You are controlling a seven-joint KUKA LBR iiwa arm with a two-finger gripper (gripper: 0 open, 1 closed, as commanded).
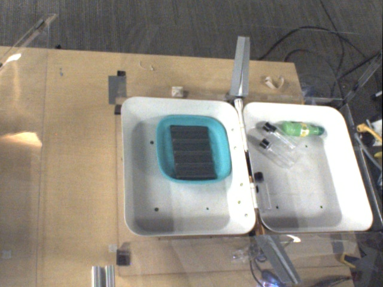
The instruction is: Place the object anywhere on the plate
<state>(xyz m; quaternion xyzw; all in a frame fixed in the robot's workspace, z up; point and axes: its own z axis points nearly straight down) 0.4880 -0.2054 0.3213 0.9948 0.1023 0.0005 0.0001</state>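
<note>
In the camera view, two shallow white bins are seen side by side on a pale wooden bench [60,160]. In the left bin [137,214], a teal plate [224,155] with rounded corners is set in the upper half, close to the far wall. On the plate a dark ribbed slab [192,152] is laid flat, well inside the rim. In the right bin [335,214], a green bottle [300,128] with a black cap is laid on its side near the far wall, its cap pointed towards the left bin. Just beside it, on the near side, a clear bottle [279,147] with a black cap is also laid down; whether the two touch cannot be told. A small black piece [258,176] is seen at the right bin's left wall. A grey upright bar [241,64] is fixed behind the seam between the bins, and dark cables [299,36] are trailed over the carpet beyond. Whether the gripper is apart or together cannot be told.
</note>
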